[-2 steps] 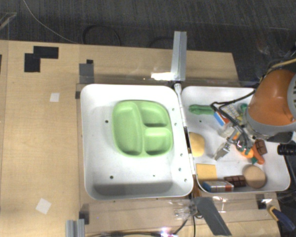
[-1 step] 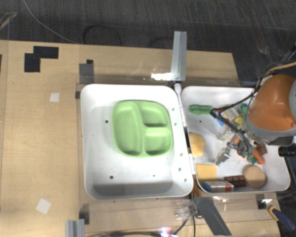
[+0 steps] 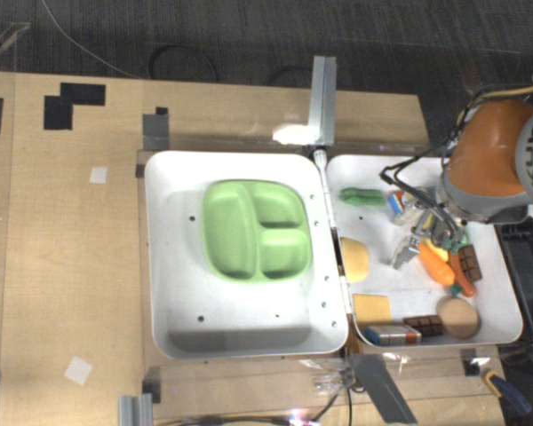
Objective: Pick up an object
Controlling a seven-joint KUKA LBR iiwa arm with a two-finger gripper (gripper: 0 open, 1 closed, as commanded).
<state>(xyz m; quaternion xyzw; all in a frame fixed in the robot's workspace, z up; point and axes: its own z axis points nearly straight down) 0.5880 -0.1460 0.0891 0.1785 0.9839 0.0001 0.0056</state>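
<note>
Nearest and highest: grey arm wrist with orange band (image 3: 487, 149), reaching in from the right over the right bin (image 3: 377, 233). Below it, gripper (image 3: 413, 247), low over the bin's middle, tangled visually with black cables. Released, clenched or grasping: cannot tell, too cluttered and small there.

Just right of the gripper, orange carrot-shaped piece (image 3: 437, 264), lying slantwise on the bin floor, possibly touching the gripper's tip, though hard to be sure. Beside that, at the right wall, brown chocolate-like bar (image 3: 467, 263).

Elsewhere in the right bin:
- green pepper-like piece (image 3: 362, 197) near the far left corner, lying flat
- small blue and white item (image 3: 396, 204) just right of it, partly under the cables
- round yellow lump (image 3: 354, 260) against the left wall
- flat yellow square (image 3: 371, 307) nearer the front, apart from the lump
- red-tipped tube (image 3: 393, 334) along the front wall, end to end with a dark brown stick (image 3: 424, 327)
- tan egg-shaped ball (image 3: 458, 318) at the front right, touching the stick's end

In the left bin (image 3: 173, 264), green divided plate (image 3: 253, 229), three compartments, set toward the far right of the floor.
</note>
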